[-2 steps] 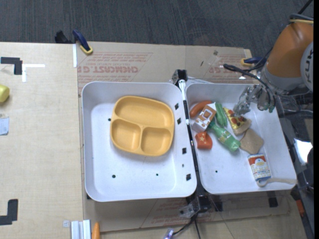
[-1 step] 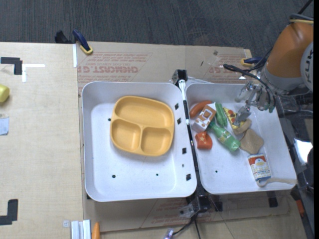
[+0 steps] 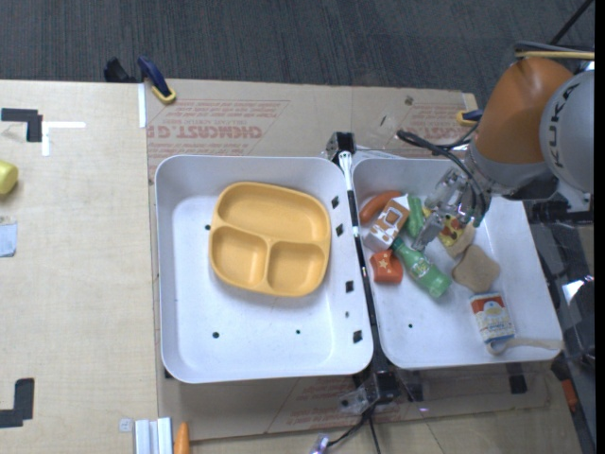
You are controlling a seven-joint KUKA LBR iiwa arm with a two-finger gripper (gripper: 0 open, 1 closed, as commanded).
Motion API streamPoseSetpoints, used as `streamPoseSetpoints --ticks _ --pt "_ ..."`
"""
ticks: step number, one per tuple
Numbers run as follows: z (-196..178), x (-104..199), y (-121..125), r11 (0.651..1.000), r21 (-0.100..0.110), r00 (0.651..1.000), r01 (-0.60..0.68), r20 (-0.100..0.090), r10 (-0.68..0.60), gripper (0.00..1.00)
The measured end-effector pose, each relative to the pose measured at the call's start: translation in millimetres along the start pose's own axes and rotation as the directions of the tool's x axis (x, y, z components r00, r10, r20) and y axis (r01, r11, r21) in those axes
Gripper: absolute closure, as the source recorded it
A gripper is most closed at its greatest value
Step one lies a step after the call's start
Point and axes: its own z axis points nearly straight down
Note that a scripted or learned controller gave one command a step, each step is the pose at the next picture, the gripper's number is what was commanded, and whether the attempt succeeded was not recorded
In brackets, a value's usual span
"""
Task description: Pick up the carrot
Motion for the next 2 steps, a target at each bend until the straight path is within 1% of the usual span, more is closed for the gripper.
streamPoseSetpoints --ticks 1,2 --pt "-26.5 14.3 -101.2 0.995 0.002 0.995 0.104 0.0 -0.104 0.0" --pt "-36.1 13.1 -99.3 0.995 -0.001 0.995 0.104 0.004 -0.104 1.0"
